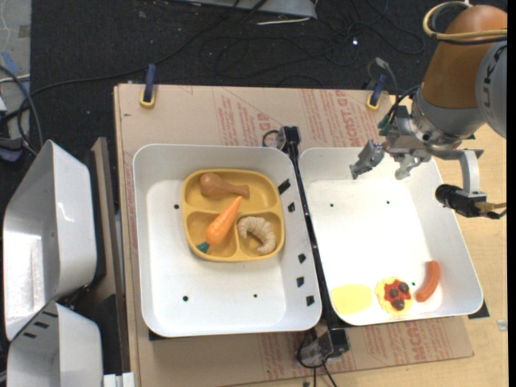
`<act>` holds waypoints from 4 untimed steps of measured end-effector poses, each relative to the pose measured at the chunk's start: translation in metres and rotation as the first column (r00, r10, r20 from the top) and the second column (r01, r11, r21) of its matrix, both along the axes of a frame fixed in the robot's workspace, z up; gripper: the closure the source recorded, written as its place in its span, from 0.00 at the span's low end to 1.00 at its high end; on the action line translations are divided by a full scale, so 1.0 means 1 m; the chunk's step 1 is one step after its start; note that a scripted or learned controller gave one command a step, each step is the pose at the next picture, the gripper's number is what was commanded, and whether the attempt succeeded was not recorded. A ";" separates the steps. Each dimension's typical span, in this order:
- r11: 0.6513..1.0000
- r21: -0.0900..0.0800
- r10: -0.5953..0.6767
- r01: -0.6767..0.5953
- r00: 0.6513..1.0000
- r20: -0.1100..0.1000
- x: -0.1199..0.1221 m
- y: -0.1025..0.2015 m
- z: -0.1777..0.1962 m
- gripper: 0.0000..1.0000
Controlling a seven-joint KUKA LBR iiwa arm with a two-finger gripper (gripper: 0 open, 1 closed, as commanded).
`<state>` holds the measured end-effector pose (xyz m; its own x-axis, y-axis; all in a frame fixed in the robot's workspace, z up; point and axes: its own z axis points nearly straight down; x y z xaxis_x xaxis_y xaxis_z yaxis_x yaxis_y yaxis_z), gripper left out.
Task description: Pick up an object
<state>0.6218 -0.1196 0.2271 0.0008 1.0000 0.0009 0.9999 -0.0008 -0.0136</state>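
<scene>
My gripper (387,161) hangs over the far edge of the right bin (379,224), its two fingers spread apart with nothing between them. At that bin's near edge lie a yellow flat piece (351,298), a small pizza-like piece with red and dark toppings (395,293) and an orange-red sausage (428,280). In the left bin (161,280) a yellow divided plate (191,216) holds a brown drumstick (222,186), an orange carrot (223,222) and a pale shrimp (259,233).
The two bins meet at a dark divider strip (302,224). A black knob (451,196) on the arm's side sticks out over the right bin's right rim. White containers (44,232) stand left of the bench. Orange clamps (147,95) hold the board's far edge.
</scene>
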 end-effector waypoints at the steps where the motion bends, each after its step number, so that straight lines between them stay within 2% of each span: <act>1: 1.000 -0.002 0.002 -0.002 1.000 0.014 0.003 0.000 0.008 0.00; 3: 1.000 0.000 0.001 -0.001 1.000 0.008 0.001 0.013 -0.110 0.00; 4: 1.000 -0.001 0.001 -0.001 1.000 0.011 0.001 0.013 -0.136 0.00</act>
